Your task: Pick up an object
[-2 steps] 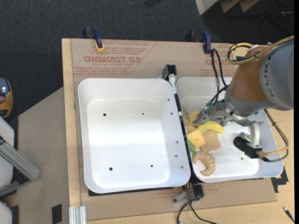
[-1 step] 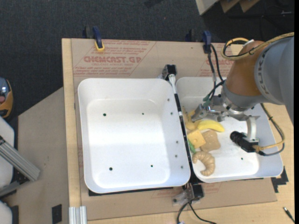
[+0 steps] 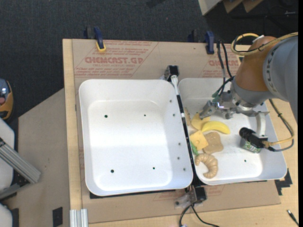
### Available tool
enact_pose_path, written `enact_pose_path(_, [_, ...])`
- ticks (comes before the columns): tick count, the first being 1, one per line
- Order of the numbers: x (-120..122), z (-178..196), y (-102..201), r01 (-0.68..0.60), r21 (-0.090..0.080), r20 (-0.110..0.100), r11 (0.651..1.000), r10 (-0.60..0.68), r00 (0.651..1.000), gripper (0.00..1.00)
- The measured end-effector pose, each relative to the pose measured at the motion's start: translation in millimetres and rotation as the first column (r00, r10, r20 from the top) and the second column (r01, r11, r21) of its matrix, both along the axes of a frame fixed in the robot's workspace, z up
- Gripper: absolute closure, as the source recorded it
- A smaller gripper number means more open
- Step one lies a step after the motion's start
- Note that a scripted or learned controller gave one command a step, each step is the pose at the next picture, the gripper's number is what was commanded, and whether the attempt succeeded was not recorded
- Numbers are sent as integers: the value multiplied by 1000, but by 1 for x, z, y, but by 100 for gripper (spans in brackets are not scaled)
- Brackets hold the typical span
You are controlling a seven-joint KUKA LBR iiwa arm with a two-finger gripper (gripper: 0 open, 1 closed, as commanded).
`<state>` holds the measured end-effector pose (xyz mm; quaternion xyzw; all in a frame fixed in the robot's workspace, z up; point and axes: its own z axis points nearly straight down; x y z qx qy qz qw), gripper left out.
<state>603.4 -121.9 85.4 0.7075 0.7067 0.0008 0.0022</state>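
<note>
Several toy foods lie in the left half of the right bin [image 3: 270, 169]. A yellow banana [image 3: 216, 126] sits beside a small yellow piece [image 3: 196, 122]. Below them are a yellow cheese wedge [image 3: 198, 140], a tan bread slice [image 3: 214, 144] and a croissant [image 3: 209, 164]. My gripper [image 3: 211, 109] hangs low over the upper middle of this bin, just above and slightly left of the banana. I see nothing held in it. The grey and orange arm covers the bin's upper right part.
The left bin [image 3: 90, 126] stands directly beside the right one, their rims meeting along a black divider strip [image 3: 182, 122]. A black and green fitting with cables [image 3: 250, 140] hangs off the arm over the right bin. Blue clamps [image 3: 99, 39] hold the board's far edge.
</note>
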Motion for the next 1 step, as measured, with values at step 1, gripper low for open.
enact_pose_path(1, [-43, 1, 21, 0, 2, -2, 1000, 0, 1000, 0])
